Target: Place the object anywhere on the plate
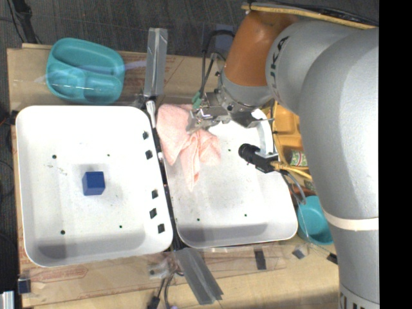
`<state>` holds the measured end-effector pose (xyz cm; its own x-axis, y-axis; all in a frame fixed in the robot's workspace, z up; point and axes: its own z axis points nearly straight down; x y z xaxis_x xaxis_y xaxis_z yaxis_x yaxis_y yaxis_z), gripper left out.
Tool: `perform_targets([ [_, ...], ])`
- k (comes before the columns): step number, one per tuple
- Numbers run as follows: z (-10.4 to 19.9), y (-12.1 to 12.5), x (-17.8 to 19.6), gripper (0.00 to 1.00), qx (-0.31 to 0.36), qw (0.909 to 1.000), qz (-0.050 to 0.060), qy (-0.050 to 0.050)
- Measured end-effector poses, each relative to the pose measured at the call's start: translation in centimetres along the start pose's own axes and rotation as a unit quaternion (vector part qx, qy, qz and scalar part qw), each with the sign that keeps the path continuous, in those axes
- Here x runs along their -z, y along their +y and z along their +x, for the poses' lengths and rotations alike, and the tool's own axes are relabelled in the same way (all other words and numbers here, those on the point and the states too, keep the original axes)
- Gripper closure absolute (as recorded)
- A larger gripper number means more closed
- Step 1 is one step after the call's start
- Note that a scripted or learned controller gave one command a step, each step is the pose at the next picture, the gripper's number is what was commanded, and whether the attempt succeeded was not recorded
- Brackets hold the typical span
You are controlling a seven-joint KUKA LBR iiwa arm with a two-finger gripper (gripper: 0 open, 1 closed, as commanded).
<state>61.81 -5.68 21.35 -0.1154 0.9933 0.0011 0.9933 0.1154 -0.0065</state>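
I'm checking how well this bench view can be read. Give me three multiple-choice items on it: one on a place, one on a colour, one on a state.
1. Where is the blue cube?
A. left bin
B. right bin
C. on the teal plate

2. What colour is the cloth?
A. green
B. pink
C. black

3. How does the cloth lie?
A. folded flat in a neat square
B. crumpled, hanging under the gripper
C. rolled into a tight tube

Answers:
1. A: it sits on the left bin's floor.
2. B: it is pale pink against the white right bin.
3. B: its folds bunch up at the gripper and trail down.
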Motion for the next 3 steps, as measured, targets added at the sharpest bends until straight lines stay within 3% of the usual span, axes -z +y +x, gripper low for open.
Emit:
perform_targets([
  [1,10.0,1.3,6.6,1.00,0.011,0.9999,0.000,0.000],
  [2,16.8,-2.4,1.2,1.00,-0.048,0.9989,0.001,-0.001],
  [3,21.8,-4.4,-6.0,1.00,-0.063,0.9980,0.001,-0.002],
])
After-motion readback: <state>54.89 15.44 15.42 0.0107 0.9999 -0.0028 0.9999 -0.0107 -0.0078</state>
